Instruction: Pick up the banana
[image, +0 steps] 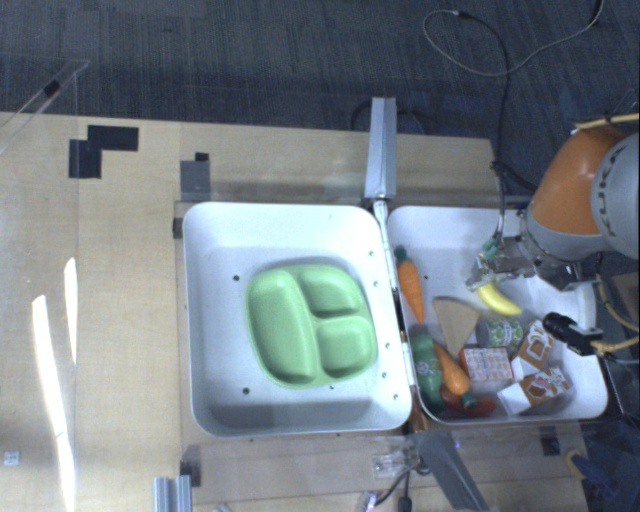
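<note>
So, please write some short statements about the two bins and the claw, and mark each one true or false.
1. The green tray lies in the left bin. True.
2. The banana lies on the green tray. False: it is in the right bin, just under the claw.
3. A carrot lies along the left wall of the right bin. True.
4. The arm reaches over the left bin. False: the arm is over the right bin.
5. The small cartons are in the right bin. True.
</note>
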